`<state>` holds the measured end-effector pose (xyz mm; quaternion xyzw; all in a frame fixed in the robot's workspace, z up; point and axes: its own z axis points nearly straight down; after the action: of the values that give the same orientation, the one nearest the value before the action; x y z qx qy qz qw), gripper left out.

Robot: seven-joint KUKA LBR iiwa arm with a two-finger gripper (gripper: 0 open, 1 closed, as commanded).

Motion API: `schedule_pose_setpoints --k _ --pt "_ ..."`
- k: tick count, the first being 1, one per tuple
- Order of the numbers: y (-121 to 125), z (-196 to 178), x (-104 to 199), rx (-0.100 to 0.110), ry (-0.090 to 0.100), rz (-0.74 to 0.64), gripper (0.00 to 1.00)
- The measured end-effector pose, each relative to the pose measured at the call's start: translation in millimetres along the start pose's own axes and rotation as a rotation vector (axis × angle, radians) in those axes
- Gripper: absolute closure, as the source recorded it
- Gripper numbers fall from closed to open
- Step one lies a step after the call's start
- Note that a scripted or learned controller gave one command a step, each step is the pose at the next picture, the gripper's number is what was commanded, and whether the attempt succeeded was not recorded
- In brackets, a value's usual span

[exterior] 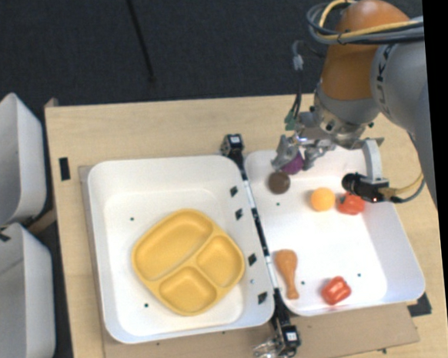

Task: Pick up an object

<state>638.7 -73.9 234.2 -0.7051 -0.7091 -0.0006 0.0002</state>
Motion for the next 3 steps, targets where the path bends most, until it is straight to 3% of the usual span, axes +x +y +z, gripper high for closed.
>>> schedule_pose_setpoints --k 3 --pt "-44.6 -23.1 158.8 0.002 0.0 -0.001 1.0"
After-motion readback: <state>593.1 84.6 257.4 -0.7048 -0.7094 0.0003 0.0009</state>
